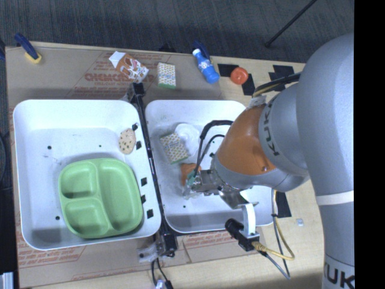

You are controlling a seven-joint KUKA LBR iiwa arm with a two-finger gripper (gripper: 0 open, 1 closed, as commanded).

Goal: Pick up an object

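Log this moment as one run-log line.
arm: over right bin | gripper: low beside orange item | checkered pouch: free in right bin | left bin: green tray, cookie | grasp: unconfirmed

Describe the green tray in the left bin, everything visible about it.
The green tray is a pale green, rounded-square plate that looks like moulded plastic, divided by raised ridges into three compartments: two smaller ones on the left, one larger on the right. It lies flat and upright in the lower part of the left bin, slightly rotated, resting on the bin floor. The small speckled round object lies apart, above it.

arm (313, 125): "KUKA", partly seen | cardboard (99, 77): red print, unreadable
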